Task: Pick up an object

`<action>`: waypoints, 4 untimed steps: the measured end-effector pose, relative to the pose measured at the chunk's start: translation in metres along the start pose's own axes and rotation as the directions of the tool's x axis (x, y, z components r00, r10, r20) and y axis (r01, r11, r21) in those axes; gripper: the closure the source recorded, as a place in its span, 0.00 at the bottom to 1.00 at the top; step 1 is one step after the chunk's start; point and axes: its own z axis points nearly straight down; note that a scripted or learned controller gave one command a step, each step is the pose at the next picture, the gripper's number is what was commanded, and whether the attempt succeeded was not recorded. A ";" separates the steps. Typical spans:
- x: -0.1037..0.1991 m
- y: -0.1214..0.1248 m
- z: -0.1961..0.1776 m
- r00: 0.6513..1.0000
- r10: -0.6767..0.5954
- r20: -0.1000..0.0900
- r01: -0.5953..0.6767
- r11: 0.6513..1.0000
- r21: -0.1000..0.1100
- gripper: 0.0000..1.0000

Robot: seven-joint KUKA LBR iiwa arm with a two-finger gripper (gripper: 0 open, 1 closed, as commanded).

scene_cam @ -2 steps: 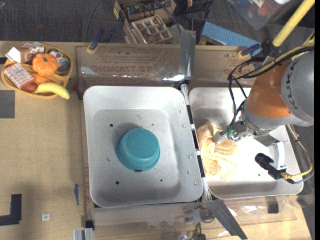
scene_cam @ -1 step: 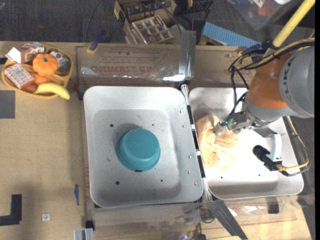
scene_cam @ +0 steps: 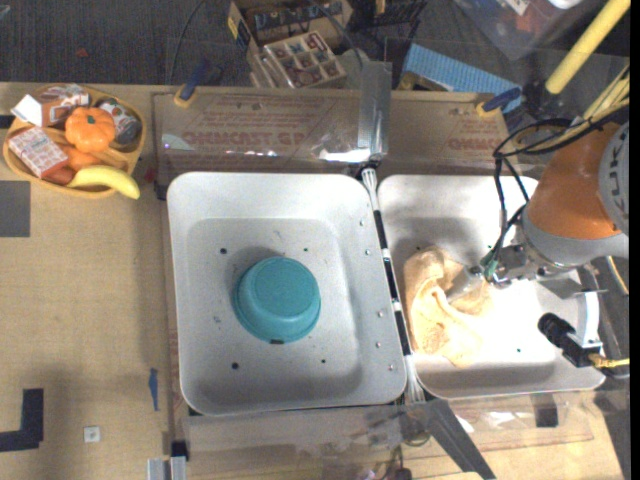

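The cloth (scene_cam: 440, 303), a crumpled tan piece, lies in the right bin (scene_cam: 520, 363) against its left wall, with its long axis running roughly from the far side of the bin toward the near side and a lobe reaching right at its upper end.

Going left to right: at the far left of the bench (scene_cam: 80, 348) sits a yellow dish of toy food (scene_cam: 72, 150), with an orange pumpkin and a banana in it, well apart from both bins. The left bin (scene_cam: 200, 218) holds a teal bowl (scene_cam: 278, 298), turned upside down near the bin's middle. A raised rim between the two bins separates the bowl from the cloth. Behind the bins stands a low cardboard wall (scene_cam: 270, 138).

In the right bin the gripper (scene_cam: 472, 286) is down at the cloth's upper right part, touching or just above the fabric. The fingers are blurred against the cloth, so I cannot tell whether they are open or closed, or whether any fabric sits between them. The arm (scene_cam: 570, 213) with its orange band reaches in from the right, with cables looping above it.
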 end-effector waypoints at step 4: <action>0.077 0.082 -0.083 0.928 -0.373 0.005 0.373 0.928 -0.004 0.00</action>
